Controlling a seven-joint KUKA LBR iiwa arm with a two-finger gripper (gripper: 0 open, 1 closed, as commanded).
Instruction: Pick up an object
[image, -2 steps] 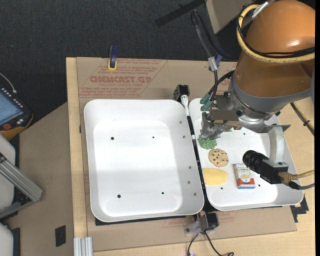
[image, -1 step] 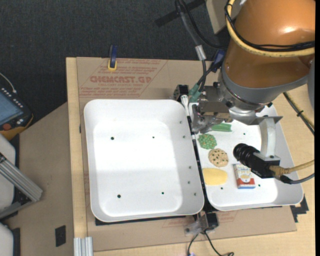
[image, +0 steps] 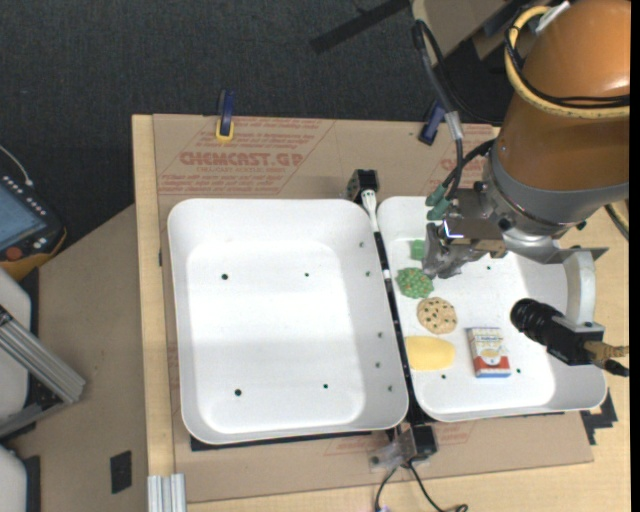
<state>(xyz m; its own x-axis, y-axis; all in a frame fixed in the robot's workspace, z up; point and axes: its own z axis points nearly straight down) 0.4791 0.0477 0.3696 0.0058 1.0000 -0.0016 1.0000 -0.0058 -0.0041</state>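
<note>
Reaching in from 3 o'clock, the grey and orange arm fills the upper right and hangs over the far half of the right bin, hiding much of that bin's floor and far rim. The left bin lies at 9 o'clock of it, their rims touching along the middle.

The gripper points down over the right bin's 10 o'clock part, low and close to the things there, which looks like a descent for a grasp. Whether the claw is open or closed cannot be made out, since the wrist hardware crowds it, and nothing can be seen held in it.

All the candidates sit in the right bin, bunched toward its 9 o'clock wall:
- A yellow piece lies at 7 o'clock.
- A small box sits near it, at 3 o'clock of the yellow piece.
- A cookie rests just at 12 o'clock of the yellow piece.
- A green lump lies just at 7 o'clock of the gripper and is probably the target.
- A smaller green scrap, at 9 o'clock of the gripper, is too blurred to name.
</note>
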